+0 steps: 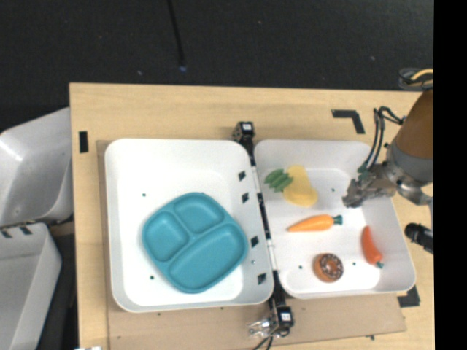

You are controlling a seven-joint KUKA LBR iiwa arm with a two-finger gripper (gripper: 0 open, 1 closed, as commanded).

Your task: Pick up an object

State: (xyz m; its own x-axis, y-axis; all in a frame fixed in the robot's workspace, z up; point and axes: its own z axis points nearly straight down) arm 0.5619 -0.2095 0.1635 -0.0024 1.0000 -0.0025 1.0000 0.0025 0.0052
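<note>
The right bin (343, 153) holds a yellow corn cob with green leaves (295, 184), an orange carrot (314, 224), a red chili pepper (371, 246) and a brown donut (328, 267). My gripper (357, 192) hangs over the right side of this bin, right of the corn and above the carrot's green tip. Nothing shows between its fingers. The arm comes in from the right edge, its orange band above the wrist.
The left bin (124, 166) carries a blue divided plate (193, 241). A central divider with black clips (257, 217) separates the two bins. Wooden bench (182, 108) surrounds them; a white object (29, 173) stands at the far left.
</note>
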